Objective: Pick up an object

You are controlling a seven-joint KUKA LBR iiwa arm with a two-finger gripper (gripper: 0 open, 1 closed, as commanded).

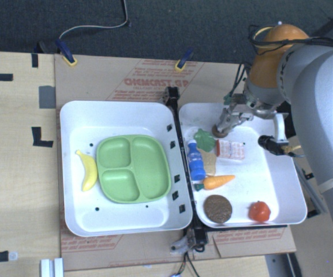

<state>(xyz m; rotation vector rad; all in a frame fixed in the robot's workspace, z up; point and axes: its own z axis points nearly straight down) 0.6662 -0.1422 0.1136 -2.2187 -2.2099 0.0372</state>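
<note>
Landmark: the black hinge divider [178,154] between the two shallow white plastic bins.

Left of the divider, the left bin [74,212] is holding a yellow plastic banana [88,169] at the far side from the divider and a green sectioned plastic plate [134,168] just beside it, close to the divider. Nothing there is being touched.

Right of the divider, the right bin [281,189] is carrying the candidate objects: a blue plastic bottle [195,163] lying just beside the divider, a green leafy toy vegetable [204,140] a little further right and toward the back, an orange toy carrot [219,182], a brown round cookie-like disc [218,208] toward the front, a white-and-red packet [231,150], and a red toy tomato [259,211] furthest from the divider.

The two-finger gripper [223,129] is being lowered at the back of the right bin, tip just beside the leafy vegetable and the packet. Finger state: cannot be told, the tip is too small and dark.

Progress, as judged: the approach is being made, nothing is being seen lifted. Grasp and lift are being left to do.
</note>
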